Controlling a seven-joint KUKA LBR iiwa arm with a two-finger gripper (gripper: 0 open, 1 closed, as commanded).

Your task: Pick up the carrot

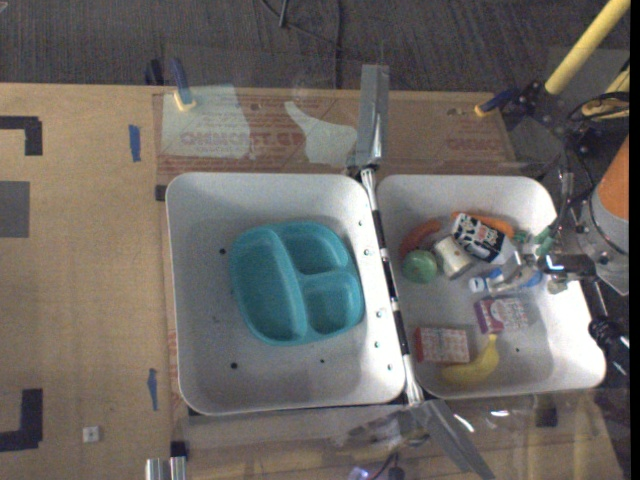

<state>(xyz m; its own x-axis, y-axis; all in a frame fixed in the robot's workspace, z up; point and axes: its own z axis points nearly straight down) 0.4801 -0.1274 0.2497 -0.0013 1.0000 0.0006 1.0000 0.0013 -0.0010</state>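
Carrot (424, 234) lies in right bin (570, 363), long axis diagonal, upper-right to lower-left, mostly hidden under milk carton (470, 243); gripper (522, 271) nearby, finger state unclear.

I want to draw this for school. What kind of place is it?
Probably a robot lab or test bench, not a kitchen. A robot arm reaches over two white bins, toy food like a banana lies in one, and blue tape marks dot the cardboard benchtop.
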